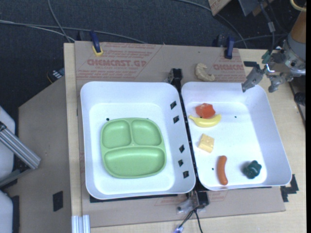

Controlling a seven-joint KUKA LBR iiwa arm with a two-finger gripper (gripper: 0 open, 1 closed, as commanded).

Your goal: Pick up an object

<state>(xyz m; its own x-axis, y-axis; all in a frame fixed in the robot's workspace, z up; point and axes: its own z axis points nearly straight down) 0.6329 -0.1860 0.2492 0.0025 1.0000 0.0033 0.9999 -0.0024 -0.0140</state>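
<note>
The right bin (262, 125) holds a red tomato-like piece (206, 110), a yellow banana (205, 121), a pale yellow cheese wedge (206, 143), an orange sausage (222, 170) and a dark green pepper (252, 169). My gripper (262, 79) hovers at the bin's far right corner, well away from all of them. Its two fingers (251, 80) stand spread apart with nothing between them.
In the left bin (92, 130) lies a green divided plate (133, 147). A tan object (204, 72) rests on the board behind the bins. Blue clamps (96, 45) hold the board's far edge. Cables run across the dark floor.
</note>
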